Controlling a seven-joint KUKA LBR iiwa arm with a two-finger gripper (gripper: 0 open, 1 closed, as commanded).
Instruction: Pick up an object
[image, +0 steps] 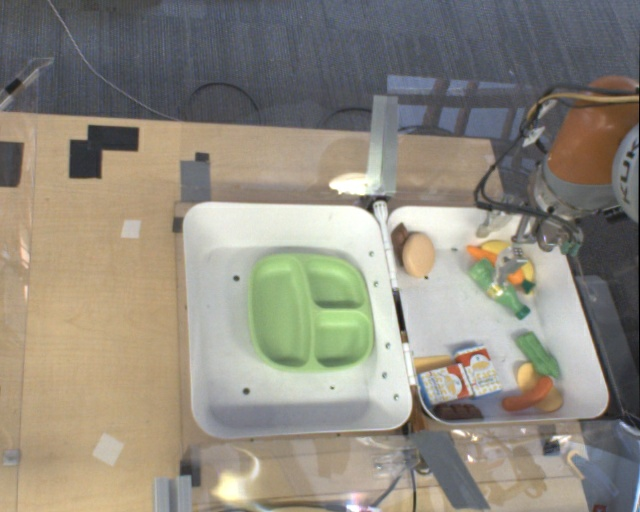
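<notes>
Camera view. Left bin holds a green divided tray at its centre. Right bin is crowded: egg at upper left against the shared wall, small cartons at the lower edge, a green pod and an orange-red piece at lower right. A mixed pile of toy vegetables sits upper centre-right. Arm enters at upper right; gripper hangs just above that pile. Finger state: cannot tell.
</notes>
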